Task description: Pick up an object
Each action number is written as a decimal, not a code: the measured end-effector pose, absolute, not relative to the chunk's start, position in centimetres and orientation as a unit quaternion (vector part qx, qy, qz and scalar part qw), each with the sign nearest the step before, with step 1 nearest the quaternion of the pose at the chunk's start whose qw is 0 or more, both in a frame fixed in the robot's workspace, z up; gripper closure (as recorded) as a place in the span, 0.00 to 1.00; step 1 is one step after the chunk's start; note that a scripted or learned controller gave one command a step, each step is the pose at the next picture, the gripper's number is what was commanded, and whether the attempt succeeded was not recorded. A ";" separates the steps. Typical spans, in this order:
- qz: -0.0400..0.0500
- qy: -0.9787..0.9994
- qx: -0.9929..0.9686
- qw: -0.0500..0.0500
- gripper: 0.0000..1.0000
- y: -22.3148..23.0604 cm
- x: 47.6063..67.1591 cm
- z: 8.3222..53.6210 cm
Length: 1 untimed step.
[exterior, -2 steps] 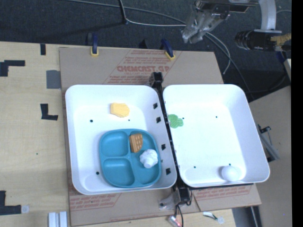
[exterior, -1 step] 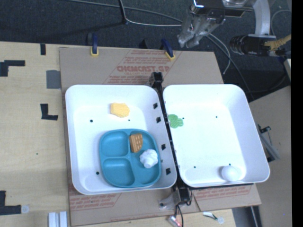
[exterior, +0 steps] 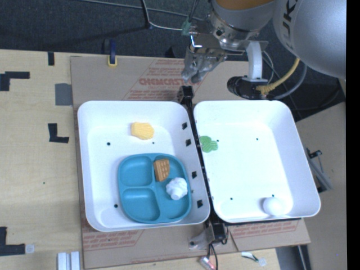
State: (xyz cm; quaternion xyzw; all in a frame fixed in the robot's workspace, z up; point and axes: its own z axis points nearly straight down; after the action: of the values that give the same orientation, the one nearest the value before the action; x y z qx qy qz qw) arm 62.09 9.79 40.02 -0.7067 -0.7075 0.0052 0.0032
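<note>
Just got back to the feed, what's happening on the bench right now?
The KUKA arm's claw hangs above the far edge of the bench, near the seam between the two white bins, with nothing seen in it. The left bin holds a yellow piece and a blue divided tray carrying a tan block and a white lump. The right bin holds a green piece and a white ball.

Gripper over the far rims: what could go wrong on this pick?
1. The gripper hangs above the divider between the bins; a straight descent may hit a rim.
2. The green piece lies close to the right bin's left wall, little finger room.
3. The white ball could roll away.
</note>
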 end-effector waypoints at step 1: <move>0.006 -0.706 -0.709 0.004 1.00 3.6 61.9 24.3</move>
State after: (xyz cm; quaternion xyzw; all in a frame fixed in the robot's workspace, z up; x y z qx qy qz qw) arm 61.91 3.57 24.34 -0.7085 -0.7057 0.0059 0.0037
